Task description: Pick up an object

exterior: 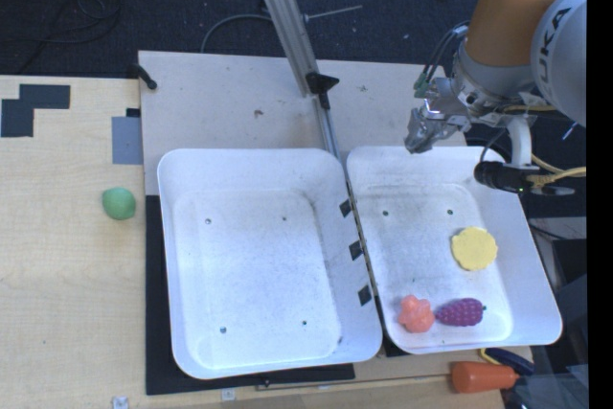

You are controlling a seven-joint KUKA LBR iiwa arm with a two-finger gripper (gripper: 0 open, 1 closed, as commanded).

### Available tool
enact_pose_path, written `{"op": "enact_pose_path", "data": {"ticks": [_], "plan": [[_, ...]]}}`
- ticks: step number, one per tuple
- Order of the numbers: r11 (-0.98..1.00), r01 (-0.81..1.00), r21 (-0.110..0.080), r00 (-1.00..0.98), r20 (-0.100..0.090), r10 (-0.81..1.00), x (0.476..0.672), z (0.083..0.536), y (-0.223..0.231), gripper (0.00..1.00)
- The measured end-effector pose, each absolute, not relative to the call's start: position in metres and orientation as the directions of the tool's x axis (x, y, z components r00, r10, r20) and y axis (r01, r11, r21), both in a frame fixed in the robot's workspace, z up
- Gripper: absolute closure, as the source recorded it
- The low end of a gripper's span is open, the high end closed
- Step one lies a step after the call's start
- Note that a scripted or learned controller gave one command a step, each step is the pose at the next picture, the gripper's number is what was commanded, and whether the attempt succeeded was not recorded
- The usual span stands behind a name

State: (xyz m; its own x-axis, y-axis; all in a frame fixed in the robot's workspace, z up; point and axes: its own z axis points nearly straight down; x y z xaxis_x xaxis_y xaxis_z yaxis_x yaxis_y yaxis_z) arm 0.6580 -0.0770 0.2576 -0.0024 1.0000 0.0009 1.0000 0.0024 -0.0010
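Note:
The right bin (436,172) holds three small items: a yellow round piece (474,248) toward its right side, a purple grape-like bunch (461,312) near the front, and an orange-pink lump (416,313) just left of the purple one. My gripper (420,141) hangs over the back rim of the right bin, well behind and left of the yellow piece. Nothing shows between its fingers.
The left bin (177,172) sits beside the right one. A green ball (119,203) lies on the wooden bench at the left. An orange object (484,376) lies outside the right bin's front edge. A metal post (292,24) slants up behind the bins.

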Motion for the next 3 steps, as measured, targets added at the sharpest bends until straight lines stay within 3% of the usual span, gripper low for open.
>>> {"op": "enact_pose_path", "data": {"ticks": [1, 3], "plan": [[0.003, 1.000, -0.001, -0.003, 0.001, 1.000, 0.662, 0.249, -0.032, 1.00], [0.003, 1.000, -0.001, -0.003, 0.001, 1.000, 0.644, 0.238, 0.072, 1.00]]}}
